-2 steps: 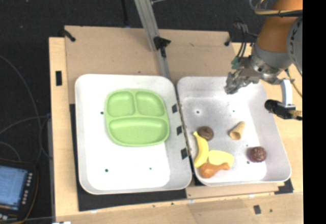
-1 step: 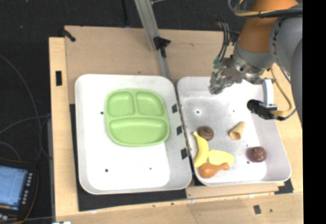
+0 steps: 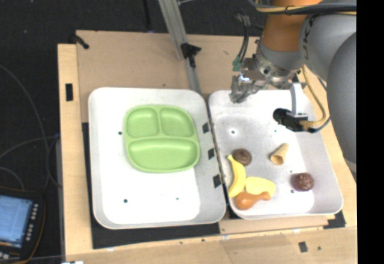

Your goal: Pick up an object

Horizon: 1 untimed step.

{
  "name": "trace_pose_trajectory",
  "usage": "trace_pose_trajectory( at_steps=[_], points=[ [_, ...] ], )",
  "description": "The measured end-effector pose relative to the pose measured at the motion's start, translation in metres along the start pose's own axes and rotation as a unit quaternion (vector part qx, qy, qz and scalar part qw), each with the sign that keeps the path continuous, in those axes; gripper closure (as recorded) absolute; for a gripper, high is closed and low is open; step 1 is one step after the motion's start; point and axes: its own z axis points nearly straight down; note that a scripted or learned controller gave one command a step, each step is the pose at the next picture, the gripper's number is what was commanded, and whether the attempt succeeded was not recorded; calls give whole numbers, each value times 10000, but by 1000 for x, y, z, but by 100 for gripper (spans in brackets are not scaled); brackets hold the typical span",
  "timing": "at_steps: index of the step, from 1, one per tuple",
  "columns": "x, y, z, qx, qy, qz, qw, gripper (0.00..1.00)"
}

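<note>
Likely best: drop the jaws (image 3: 239, 93), whose spread I cannot tell, from the right bin (image 3: 318, 155)'s far corner onto the lone chocolate ball (image 3: 242, 156) just below, avoiding the banana (image 3: 236, 176).

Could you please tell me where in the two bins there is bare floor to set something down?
Left bin: a bare strip between the green divided plate and the near rim. Right bin: bare between the gripper and the chocolate donut. Crowded: near-left corner, with banana, yellow piece, orange piece.
</note>
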Motion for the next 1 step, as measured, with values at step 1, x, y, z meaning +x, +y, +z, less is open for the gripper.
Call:
trace_pose_trajectory(
  at_steps=[1],
  points=[
    [53,20,-7,2,3,-3,10000,100]
  ],
)
